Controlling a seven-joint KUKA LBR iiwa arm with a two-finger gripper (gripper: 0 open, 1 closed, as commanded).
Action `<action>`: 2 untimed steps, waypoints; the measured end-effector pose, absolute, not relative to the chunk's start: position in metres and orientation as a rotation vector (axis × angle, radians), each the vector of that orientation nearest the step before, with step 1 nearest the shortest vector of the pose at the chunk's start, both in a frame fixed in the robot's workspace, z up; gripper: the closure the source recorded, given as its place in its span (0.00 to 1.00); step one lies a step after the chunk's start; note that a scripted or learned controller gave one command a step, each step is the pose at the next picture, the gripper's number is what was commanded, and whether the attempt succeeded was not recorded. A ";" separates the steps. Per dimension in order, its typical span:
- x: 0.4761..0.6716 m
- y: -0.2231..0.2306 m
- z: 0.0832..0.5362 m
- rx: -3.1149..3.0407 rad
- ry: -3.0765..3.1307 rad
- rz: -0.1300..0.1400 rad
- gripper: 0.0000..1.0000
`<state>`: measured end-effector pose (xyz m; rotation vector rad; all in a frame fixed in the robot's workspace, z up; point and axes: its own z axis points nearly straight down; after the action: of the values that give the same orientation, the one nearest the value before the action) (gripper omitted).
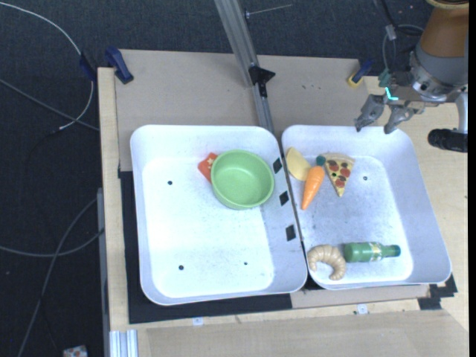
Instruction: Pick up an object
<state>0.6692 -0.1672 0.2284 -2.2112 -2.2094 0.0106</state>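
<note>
The two fingers of the gripper (378, 122) stand apart, with an open gap between their tips and nothing held in it. They hang over the far rim of the right bin (424, 199), pointing down. No object lies directly under them.

The things to pick are all lower in this bin. The pizza slice (339, 172) is the nearest, with the carrot (312, 187) just beside it and a yellow piece (296, 163) touching the carrot's top. The green bottle (370, 253) and the croissant (329, 262) lie together at the near edge.

To do the step well, I think the arm should move toward the pizza slice or the carrot, turn the fingers across the narrow side of the object, and go down fully before closing. The bottle is round and may roll away.

Above the fingers, the wrist comes in from the upper right, almost vertical, with the orange band (446, 32) over it.

The green bowl (242, 178) stands in the left bin (186, 259), well apart from the gripper.
</note>
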 end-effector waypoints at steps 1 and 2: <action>0.671 -0.167 0.233 -2.215 -2.215 0.003 0.00; 0.670 -0.161 0.190 -2.211 -2.213 0.010 0.00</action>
<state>0.6699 -0.1614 0.1895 -2.2106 -2.2129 0.0103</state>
